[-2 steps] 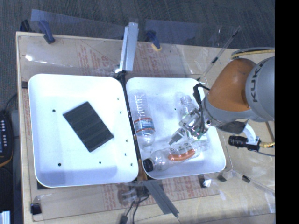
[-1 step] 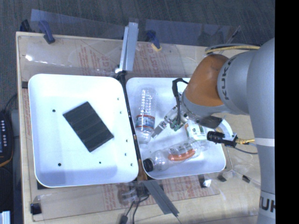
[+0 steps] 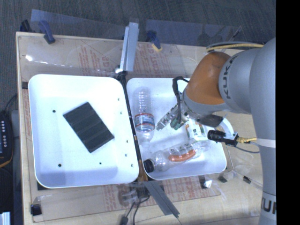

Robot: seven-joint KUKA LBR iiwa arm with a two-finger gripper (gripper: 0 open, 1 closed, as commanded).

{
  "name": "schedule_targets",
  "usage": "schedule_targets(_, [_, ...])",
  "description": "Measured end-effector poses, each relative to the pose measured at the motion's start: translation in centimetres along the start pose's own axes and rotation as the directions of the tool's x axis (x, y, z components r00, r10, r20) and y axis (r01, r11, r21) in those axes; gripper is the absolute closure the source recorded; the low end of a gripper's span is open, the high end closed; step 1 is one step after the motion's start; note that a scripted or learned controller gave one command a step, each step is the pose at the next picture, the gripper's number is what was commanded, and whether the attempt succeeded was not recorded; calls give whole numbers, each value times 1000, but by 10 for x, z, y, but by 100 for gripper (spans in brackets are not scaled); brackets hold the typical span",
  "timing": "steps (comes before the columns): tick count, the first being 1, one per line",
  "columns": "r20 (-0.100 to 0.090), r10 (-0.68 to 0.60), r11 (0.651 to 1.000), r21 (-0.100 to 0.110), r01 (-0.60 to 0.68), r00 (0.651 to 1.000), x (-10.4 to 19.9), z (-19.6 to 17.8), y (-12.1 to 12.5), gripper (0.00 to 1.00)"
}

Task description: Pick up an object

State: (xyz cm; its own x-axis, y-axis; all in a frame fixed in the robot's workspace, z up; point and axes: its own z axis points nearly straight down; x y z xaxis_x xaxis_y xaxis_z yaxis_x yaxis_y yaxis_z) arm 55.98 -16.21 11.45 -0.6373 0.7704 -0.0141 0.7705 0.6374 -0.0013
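End effector point(image 3: 169, 119) over right bin point(image 3: 216, 165), beside water bottle point(image 3: 144, 114)

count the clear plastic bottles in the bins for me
2. One bottle lies along the left side of the right bin; another bottle lies near its front edge. The arm covers part of that bin, so more may be hidden.

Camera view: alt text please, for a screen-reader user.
A grey KUKA arm reaches into the right bin, which holds two clear plastic bottles. The left bin holds a dark flat rectangular pad.
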Motion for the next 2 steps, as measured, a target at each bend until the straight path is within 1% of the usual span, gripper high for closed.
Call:
schedule_targets(1, [-13, 576, 818, 8, -576, 818, 25, -48, 44, 100])
schedule_targets(2, [-13, 575, 818, 9, -575, 818, 25, -48, 44, 0])
